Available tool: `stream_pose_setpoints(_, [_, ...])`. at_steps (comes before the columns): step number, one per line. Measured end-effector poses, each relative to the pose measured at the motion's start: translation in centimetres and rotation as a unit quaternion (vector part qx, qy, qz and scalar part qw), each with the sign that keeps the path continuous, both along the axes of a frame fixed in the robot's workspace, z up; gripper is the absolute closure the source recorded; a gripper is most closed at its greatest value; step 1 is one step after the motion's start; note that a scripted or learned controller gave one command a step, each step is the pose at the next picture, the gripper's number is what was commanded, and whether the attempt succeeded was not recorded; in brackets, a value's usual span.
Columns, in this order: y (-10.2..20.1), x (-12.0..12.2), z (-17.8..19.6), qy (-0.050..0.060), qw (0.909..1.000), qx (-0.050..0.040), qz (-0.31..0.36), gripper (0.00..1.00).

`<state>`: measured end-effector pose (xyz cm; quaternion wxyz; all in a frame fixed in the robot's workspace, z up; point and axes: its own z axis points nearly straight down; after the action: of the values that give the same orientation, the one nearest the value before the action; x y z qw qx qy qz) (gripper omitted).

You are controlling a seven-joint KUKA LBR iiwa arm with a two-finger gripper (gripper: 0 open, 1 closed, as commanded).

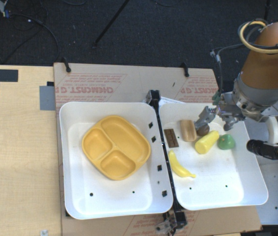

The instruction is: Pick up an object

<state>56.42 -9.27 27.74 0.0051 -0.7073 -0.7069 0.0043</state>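
The gripper (216, 122) hangs over the right bin (247, 191) with its fingers spread apart, and nothing sits between them. One finger (205, 118) is just above a dark piece beside the tan block (187, 130). The yellow cylinder (206, 142) and green ball (226, 141) lie just below it. The arm (262, 68) leans in from the right.

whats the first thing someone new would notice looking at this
Probably the yellow divided plate, lying alone and large in the left bin. Next the grey and orange arm reaching in from the right, its gripper low over the right bin, just above a cluster of small things: a tan block, a yellow cylinder, a green ball and a banana.
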Motion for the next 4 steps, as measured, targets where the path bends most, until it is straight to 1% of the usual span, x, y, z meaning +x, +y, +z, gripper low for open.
stream_pose_setpoints(1, [0.0,0.2,0.6,-0.006,1.0000,-0.0007,0.001,0.00])
stream_pose_setpoints(2, [-0.1,0.2,-3.7,-0.003,1.0000,-0.0001,0.000,0.00])
stream_pose_setpoints(3, [-0.1,0.3,-10.1,-0.003,1.0000,0.0001,0.000,0.00])
stream_pose_setpoints(4, [0.7,0.1,-16.2,-0.003,1.0000,0.0003,0.000,0.00])
